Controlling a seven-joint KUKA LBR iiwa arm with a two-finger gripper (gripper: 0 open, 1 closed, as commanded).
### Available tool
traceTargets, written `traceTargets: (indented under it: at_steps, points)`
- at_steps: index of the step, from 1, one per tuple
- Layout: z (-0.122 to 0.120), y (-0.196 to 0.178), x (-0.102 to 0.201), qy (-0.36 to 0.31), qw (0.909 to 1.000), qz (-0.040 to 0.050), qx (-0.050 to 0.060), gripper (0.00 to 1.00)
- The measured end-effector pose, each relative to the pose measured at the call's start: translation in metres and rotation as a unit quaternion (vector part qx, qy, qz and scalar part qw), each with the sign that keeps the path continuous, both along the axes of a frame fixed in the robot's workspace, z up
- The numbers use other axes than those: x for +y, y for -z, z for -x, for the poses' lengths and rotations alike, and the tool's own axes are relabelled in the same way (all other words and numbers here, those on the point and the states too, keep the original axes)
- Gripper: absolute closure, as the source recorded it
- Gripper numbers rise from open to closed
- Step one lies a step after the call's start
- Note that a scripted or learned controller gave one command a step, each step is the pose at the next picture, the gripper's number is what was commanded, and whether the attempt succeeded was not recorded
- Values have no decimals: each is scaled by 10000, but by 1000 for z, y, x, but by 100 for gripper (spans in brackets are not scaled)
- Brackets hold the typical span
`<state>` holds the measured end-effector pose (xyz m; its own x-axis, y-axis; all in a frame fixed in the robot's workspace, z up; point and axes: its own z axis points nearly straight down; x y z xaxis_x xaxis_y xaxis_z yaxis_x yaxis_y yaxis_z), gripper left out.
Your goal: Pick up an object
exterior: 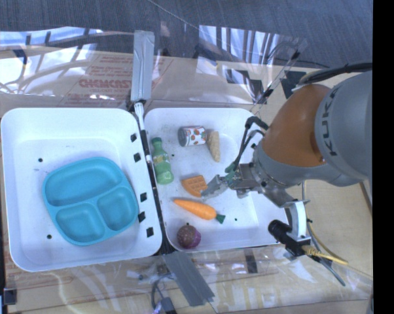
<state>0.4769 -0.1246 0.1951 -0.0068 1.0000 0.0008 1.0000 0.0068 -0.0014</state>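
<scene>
Several small toy foods lie in the right bin (246,237): a green bottle (161,162), a small can (192,136), a tan corn-like piece (214,145), an orange waffle-like piece (194,185), a carrot (197,209) and a dark purple round fruit (189,236). My gripper (216,185) hangs low over the middle of this bin, just right of the orange piece and above the carrot. Nothing shows between its fingers. The grey arm with its orange band (295,136) covers the bin's right part.
The left bin (20,136) holds a blue divided plate (89,200). A black clamp strip (144,175) runs between the two bins. Cardboard and clear plastic film lie behind the bins, and cables trail at the lower right.
</scene>
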Motion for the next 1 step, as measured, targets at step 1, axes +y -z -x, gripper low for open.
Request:
traceTargets:
  at_steps: [1]
  points:
    - [-29, 100, 11, -21, 10000, -5, -45, 0]
